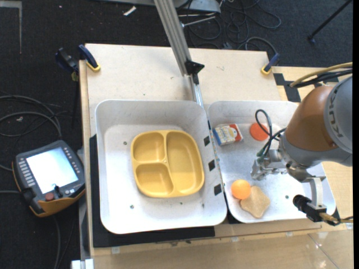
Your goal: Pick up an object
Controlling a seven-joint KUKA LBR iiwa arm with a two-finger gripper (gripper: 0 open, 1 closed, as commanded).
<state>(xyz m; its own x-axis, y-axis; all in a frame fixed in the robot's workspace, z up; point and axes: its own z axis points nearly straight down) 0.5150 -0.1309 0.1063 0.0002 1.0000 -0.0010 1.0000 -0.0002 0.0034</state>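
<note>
In the right bin (224, 203) lie an orange ball (240, 189), a tan bread-like piece (255, 202) touching it, a small white and orange carton (227, 134) and a red-orange disc (258, 130). My gripper (262, 169) points down at the bin floor, just right of and above the ball and just above the tan piece. I see nothing between its fingers. The arm's orange band (314, 122) covers the bin's right side.
The left bin (112, 150) holds a yellow three-compartment plate (167, 162). A metal pole (178, 38) slants up from between the bins. Clamps (90, 58) sit at the bench's far corners, and a teach pendant (50, 175) lies on the floor at left.
</note>
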